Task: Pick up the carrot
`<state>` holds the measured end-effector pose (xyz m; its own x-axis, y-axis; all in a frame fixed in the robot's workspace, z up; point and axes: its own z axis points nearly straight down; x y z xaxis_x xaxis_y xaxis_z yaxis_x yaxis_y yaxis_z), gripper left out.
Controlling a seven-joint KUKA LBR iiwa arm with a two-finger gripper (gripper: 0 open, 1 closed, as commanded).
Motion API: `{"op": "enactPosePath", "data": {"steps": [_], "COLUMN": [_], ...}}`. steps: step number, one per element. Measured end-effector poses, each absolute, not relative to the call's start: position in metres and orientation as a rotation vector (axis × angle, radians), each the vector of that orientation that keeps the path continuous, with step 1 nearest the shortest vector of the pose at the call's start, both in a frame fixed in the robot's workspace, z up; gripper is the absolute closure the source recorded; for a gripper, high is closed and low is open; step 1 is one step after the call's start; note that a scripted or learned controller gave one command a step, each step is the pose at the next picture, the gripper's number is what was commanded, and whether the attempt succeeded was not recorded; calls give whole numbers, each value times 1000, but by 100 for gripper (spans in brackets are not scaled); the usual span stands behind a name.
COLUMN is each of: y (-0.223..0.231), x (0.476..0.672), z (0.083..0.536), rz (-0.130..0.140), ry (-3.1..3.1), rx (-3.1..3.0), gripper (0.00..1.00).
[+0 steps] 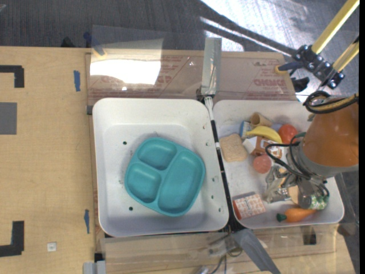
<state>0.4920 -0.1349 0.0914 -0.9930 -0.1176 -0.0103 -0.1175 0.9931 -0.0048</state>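
Two shallow white plastic bins sit side by side on the bench, the left bin holding a teal moulded plastic tray with three compartments turned at a slant near its middle, and the right bin crowded with small toy foods. From 3 o'clock the grey arm with its broad orange band reaches over the right bin, and its metal two-finger gripper hangs low among the items near the bin's centre; whether that claw is spread or pressed together I cannot tell, since cables and metal parts blur together there. Just off the gripper at about 5 o'clock lies the small orange carrot with a green leafy tip, resting on the bin floor close to the front wall, with its green end pointing toward 9 o'clock. At 7 o'clock from the gripper lies a flat reddish printed packet. At 10 o'clock from it sits a tan slice of toy bread, at 11 o'clock a pinkish round piece, and near 12 o'clock a yellow toy banana beside a red round tomato-like ball
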Motion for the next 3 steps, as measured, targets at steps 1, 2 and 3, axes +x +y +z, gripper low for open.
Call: {"op": "enactPosePath", "data": {"steps": [1,2,3], "y": [-193,-121,-195], "x": [514,548,530], "z": [91,91,91], "rz": [-12,-6,-11], "ry": [3031,3089,3041], "rx": [-767,-459,-720], "gripper": [100,100,100]}}
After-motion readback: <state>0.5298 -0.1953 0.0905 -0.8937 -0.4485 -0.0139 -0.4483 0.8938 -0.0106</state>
